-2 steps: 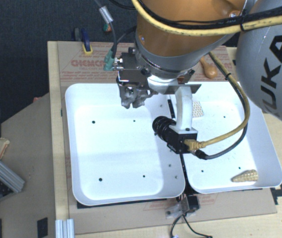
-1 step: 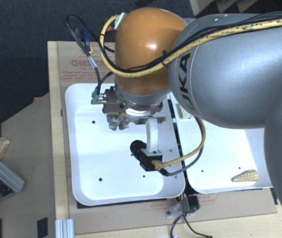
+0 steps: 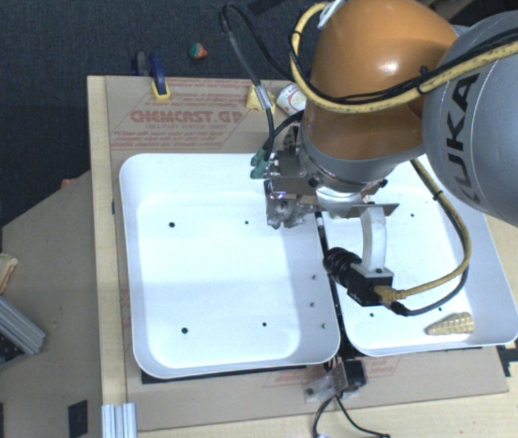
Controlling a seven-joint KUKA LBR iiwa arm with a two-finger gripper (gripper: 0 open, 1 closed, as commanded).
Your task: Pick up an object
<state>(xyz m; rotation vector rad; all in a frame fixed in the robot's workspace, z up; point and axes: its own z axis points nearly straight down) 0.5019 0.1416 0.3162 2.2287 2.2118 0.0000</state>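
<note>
Two shallow white plastic bins [image 3: 204,281], smooth, slightly glossy. Flat tan wooden board [image 3: 186,117] beneath, matt with red print. Glossy orange domed arm band [image 3: 378,53], smooth grey painted arm casing [image 3: 505,126]. Small yellowish ridged corn-like object [image 3: 449,324], bumpy surface. Dark matt carpet-like floor [image 3: 58,26].

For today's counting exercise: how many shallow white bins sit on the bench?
2. The left bin lies under the gripper; the right bin sits beside it, holding a small corn cob. The arm hides part of the right one.
</note>
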